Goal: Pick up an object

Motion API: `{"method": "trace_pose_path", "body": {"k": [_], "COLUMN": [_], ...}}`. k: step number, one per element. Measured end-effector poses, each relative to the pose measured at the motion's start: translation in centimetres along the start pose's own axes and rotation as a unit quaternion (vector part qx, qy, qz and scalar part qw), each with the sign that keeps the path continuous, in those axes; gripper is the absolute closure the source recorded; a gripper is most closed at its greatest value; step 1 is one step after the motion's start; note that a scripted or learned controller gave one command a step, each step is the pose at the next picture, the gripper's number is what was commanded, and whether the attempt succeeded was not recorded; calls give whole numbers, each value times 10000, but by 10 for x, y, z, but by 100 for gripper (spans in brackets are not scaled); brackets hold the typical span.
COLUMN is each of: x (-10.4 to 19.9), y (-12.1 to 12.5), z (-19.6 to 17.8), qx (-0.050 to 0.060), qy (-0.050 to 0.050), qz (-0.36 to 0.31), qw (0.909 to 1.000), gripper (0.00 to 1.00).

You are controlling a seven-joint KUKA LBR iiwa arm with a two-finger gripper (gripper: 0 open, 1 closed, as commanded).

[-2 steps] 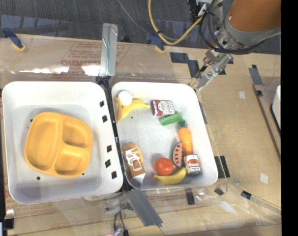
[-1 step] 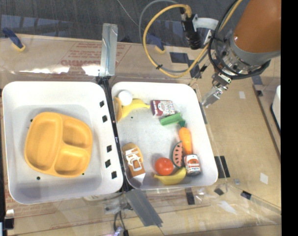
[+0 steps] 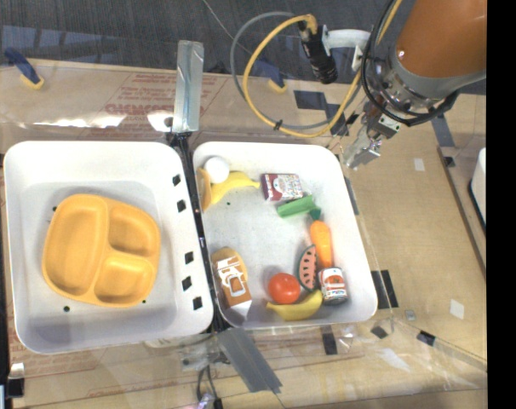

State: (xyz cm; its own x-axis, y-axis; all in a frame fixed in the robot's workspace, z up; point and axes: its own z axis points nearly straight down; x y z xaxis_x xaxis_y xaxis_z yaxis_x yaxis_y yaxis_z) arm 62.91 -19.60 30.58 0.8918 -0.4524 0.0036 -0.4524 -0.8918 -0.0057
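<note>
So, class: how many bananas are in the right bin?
2. One banana lies at the bin's far left corner beside a white ball; the other banana lies along the near edge, below the tomato.

Right bin (image 3: 241,156) holds all items — white egg (image 3: 216,170) and a banana (image 3: 228,186) at its far-left corner, maroon carton (image 3: 281,186) and green piece (image 3: 295,205) mid-back, carrot (image 3: 322,241), watermelon slice (image 3: 306,267), small can (image 3: 332,285), tomato (image 3: 283,287), second banana (image 3: 295,307), orange-brown box (image 3: 232,277) along the near wall.

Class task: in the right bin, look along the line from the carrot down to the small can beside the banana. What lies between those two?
Nothing lies between them: in the camera view the carrot ends just above the can. The watermelon slice sits just left of that line.
</note>
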Motion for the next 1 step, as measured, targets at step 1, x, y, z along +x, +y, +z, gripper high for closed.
{"method": "trace_pose_path", "body": {"k": [1], "x": [30], "y": [-6], "z": [-3], "qx": [6], "qy": [2], "qz": [-438], "qw": [9990], "gripper": [100]}}
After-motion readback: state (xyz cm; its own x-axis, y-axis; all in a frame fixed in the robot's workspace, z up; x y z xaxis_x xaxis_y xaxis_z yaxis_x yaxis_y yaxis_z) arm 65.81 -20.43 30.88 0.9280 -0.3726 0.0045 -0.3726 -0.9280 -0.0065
